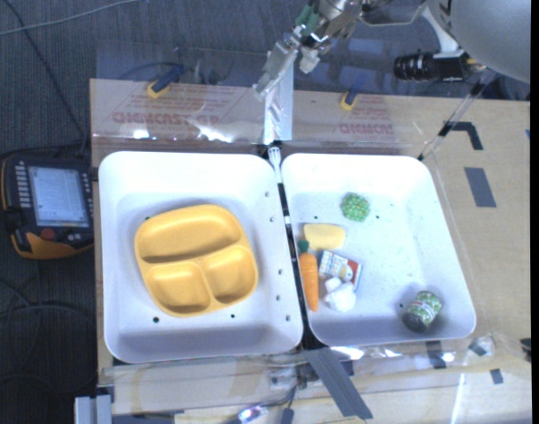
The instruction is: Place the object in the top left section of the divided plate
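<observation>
A yellow divided plate [196,259] lies in the left bin [119,325]; it has one long section at the back and two smaller ones at the front, all bare. In the right bin [446,237] lie a green knobbly ball [355,207], a pale yellow block [324,235], an orange carrot [310,281], a small red and white carton [342,267], a white lump [342,299] and a green can [421,310]. My gripper [301,44] hangs high over the back edge of the bench, above the seam between the bins. I see nothing in it.
A teach pendant [47,203] lies on the floor left of the bench. Clear plastic sheeting [208,113] covers the bench behind the bins. The arm's grey body [490,16] fills the upper right.
</observation>
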Robot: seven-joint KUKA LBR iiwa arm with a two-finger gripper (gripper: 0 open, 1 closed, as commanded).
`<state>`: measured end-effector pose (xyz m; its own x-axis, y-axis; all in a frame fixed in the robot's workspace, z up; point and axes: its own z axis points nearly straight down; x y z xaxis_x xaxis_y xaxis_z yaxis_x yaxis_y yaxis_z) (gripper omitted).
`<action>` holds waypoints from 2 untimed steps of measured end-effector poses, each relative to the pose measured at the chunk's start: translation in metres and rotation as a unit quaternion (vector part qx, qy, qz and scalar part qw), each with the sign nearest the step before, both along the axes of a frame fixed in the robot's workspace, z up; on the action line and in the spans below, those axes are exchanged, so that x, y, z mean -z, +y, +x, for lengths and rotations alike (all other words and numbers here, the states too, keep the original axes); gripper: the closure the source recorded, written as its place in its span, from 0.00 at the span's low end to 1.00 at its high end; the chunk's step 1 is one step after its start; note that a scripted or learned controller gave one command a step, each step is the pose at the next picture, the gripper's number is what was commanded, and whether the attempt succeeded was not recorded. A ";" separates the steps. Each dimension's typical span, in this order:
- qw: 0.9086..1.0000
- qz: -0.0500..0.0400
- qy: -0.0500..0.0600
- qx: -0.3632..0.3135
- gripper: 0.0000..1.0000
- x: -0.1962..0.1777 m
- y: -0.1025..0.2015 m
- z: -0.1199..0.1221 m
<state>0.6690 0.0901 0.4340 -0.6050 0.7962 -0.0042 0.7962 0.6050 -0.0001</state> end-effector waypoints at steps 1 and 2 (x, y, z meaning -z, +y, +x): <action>0.995 0.000 0.001 -0.103 0.00 0.001 -0.052 -0.001; 0.995 0.000 0.001 -0.103 0.00 0.001 -0.052 -0.001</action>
